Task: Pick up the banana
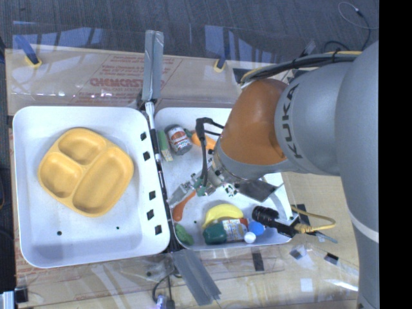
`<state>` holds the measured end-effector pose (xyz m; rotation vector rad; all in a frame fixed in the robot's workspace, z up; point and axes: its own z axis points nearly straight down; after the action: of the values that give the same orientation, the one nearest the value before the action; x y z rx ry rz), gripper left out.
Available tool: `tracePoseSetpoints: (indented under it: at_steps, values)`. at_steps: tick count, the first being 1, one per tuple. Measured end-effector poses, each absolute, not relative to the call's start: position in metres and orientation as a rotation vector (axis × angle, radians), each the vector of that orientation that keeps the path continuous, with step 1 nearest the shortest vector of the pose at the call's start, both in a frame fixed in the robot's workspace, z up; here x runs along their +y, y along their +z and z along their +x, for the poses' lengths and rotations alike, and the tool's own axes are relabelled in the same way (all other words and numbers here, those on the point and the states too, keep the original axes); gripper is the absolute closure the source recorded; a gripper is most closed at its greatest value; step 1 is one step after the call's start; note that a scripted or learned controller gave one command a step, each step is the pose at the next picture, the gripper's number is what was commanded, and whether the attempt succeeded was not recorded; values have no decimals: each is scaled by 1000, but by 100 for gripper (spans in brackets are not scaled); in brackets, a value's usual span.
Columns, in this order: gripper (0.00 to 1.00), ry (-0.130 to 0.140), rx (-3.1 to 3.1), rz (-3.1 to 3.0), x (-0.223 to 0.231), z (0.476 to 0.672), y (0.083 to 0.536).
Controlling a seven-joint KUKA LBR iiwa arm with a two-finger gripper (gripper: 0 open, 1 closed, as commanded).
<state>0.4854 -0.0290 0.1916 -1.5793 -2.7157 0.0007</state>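
Banana (223,212) lies low in the right bin (193,118), its yellow hump showing above a green bottle (221,232) that presses against its near side. I see the gripper (205,187) just up-left of it, over a small clutter of parts; its state I cannot tell from here. Risk as I judge it: the bottle crowds the fruit, so a descent could catch the bottle or nudge both. A small can (178,139) sits farther back, the yellow divided plate (85,170) well apart in the left bin (26,237).
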Motion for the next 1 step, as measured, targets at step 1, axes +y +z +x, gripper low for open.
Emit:
tracePoseSetpoints:
  at_steps: [1]
  values:
    - [0, 1, -2938, -1103, -112, 476, 174]
